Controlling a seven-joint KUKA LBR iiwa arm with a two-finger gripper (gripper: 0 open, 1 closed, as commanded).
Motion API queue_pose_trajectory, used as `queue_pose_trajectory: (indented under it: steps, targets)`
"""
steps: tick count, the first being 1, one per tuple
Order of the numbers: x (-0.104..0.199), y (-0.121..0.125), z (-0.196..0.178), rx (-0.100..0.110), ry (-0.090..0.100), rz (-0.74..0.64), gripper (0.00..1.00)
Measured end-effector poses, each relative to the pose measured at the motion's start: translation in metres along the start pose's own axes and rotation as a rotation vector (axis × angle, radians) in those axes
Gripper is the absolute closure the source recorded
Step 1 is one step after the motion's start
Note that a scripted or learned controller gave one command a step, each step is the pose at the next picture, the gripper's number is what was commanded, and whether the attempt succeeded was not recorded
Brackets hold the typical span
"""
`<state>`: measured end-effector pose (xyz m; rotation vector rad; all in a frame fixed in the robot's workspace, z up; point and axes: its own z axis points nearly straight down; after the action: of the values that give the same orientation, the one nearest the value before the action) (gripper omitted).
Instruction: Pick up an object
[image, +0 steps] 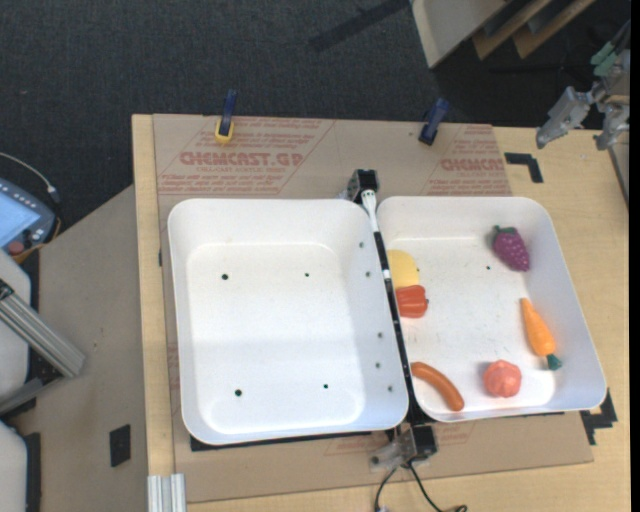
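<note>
Bench: two shallow white bins side by side on a cardboard sheet with red print. The sheet is clamped at its far edge by two blue clamps.

Left bin: bare white floor marked with four small dark dots.

Right bin: six toy food pieces, all lying on the floor of the bin.
- Yellow piece: against the bin's left wall, at the divide between the bins. Kind cannot be told.
- Red pepper: just in front of the yellow piece, touching or nearly touching it, also close to the left wall.
- Purple grapes: far right corner area, well apart from the others.
- Carrot: along the right wall, lying lengthwise, green end toward the near side.
- Red round fruit: near right corner, just beside the carrot's green end.
- Sausage: near left corner, lying at a slant, apart from the red fruit.

A black clip sits at the far end of the seam between the bins; another is at the near end.

Gripper: a grey metal part at the upper right, over the bench beyond the right bin's far corner, well apart from every piece. Open or closed: cannot tell. Nothing is seen held in it.
</note>
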<state>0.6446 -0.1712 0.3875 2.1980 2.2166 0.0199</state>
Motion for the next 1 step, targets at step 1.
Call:
queue_pose_trajectory:
  steps: [1]
  targets:
    - [-0.0037, -0.0032, -0.0007, 0.016, 0.0, 0.006, 1.0]
